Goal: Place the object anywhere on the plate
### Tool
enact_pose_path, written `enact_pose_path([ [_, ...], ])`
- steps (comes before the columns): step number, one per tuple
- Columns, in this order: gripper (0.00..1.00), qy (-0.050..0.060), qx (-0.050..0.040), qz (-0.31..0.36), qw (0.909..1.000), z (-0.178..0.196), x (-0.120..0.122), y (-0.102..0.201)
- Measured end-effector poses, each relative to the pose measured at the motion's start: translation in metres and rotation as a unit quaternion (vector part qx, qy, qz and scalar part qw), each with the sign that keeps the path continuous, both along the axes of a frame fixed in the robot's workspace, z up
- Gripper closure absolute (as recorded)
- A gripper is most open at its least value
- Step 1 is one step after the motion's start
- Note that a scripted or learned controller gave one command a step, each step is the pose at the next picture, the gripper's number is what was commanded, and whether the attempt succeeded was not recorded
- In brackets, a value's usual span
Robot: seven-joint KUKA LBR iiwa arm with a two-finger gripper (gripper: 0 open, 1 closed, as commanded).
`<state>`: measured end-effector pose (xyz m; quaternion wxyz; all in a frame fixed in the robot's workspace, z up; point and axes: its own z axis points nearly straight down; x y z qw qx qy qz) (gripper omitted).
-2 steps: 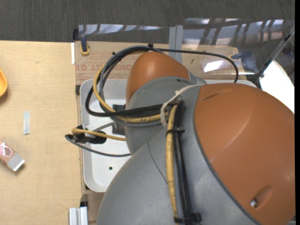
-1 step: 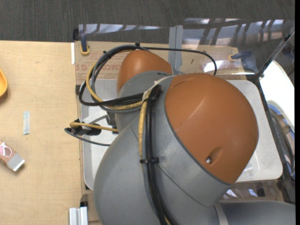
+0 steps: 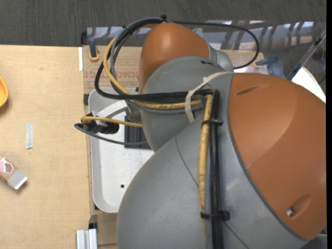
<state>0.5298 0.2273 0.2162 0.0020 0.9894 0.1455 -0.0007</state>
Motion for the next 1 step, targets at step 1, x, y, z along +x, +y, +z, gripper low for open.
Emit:
enact_pose_path([
  [1, 0.00, 0.002, 0.0000, 0.036, 0.9993, -0.1258, -0.0534, -0.0002],
])
